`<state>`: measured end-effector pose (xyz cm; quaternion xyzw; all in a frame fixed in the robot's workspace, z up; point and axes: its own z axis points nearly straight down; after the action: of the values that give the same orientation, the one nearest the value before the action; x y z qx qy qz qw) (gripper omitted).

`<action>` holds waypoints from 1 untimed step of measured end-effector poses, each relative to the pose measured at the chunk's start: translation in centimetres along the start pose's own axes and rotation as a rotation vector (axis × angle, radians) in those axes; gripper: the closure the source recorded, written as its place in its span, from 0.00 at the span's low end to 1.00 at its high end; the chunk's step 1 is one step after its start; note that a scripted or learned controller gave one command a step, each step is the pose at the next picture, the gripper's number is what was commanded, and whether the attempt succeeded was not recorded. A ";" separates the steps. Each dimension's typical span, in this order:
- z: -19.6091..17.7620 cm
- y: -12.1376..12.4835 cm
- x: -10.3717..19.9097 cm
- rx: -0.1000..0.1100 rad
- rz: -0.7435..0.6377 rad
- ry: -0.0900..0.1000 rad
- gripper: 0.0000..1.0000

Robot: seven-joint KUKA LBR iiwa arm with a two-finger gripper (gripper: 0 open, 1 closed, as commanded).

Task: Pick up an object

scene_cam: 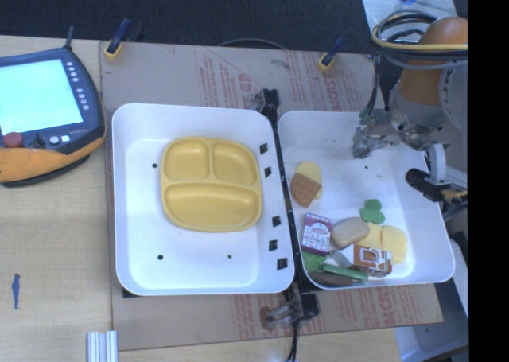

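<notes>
A grey robot arm (425,74) with an orange band reaches in from the right, its claw (367,144) low over the far part of the right bin (413,229). Whether the claw is spread or pressed together cannot be told. Nothing is visibly pinched in it. Left of and nearer than the claw lies a toy waffle piece (305,183). Well nearer than the claw, a pile of toy foods (354,247) crowds the bin's near edge. Far left of the claw, the left bin (135,217) holds a yellow divided plate (211,184). A teach pendant (44,114) rests on the tabletop (56,273) beyond.
</notes>
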<state>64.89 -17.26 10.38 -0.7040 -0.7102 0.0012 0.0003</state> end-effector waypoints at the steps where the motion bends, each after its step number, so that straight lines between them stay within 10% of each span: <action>1: -5.5 -7.9 6.7 0.004 0.000 0.004 1.00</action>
<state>56.98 -10.66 15.86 -0.7039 -0.7103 0.0013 0.0032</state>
